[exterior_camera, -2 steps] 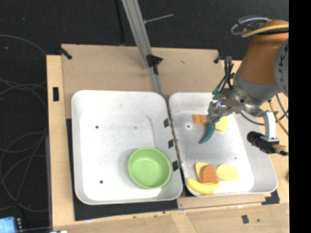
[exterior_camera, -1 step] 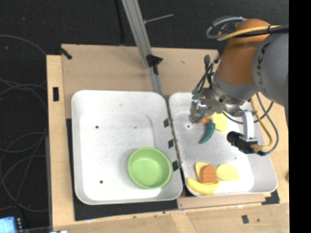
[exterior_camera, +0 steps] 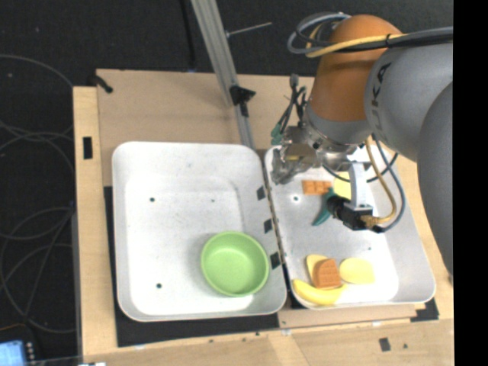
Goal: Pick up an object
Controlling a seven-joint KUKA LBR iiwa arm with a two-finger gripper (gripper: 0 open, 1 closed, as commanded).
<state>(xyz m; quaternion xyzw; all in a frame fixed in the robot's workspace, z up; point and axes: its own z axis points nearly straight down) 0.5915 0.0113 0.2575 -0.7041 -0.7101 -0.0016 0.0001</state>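
At the far left, table: we see the wooden table [exterior_camera: 168,105] bearing two shallow white bins side by side, with a slanted metal pole [exterior_camera: 217,48] rising behind them.
Left bin: the left bin [exterior_camera: 160,204] holds a green bowl [exterior_camera: 235,263] near its front right corner, close to the wall it shares with the right bin.
Risk at the divider: we judge that a descent near the shared wall could strike the rim and tip or shift a bin, since the arm works just beside it.
Right bin, front: the right bin [exterior_camera: 396,273] carries a tight cluster at its front edge, a yellow banana-like piece [exterior_camera: 314,293], a brown block [exterior_camera: 326,273] and a yellow rounded piece [exterior_camera: 357,271], all touching or nearly so.
Risk in the cluster: we expect a closing grasp there could catch two pieces, or nudge one aside and close on nothing.
Right bin, back: an orange piece [exterior_camera: 316,187] and a dark teal piece [exterior_camera: 323,213] lie under the wrist, partly hidden.
End effector: the end effector [exterior_camera: 293,162] sits low at the bin's back left; we cannot tell how it is set, nor whether it holds anything.
Cables: loose hoses by the wrist could snag or sweep the small pieces.
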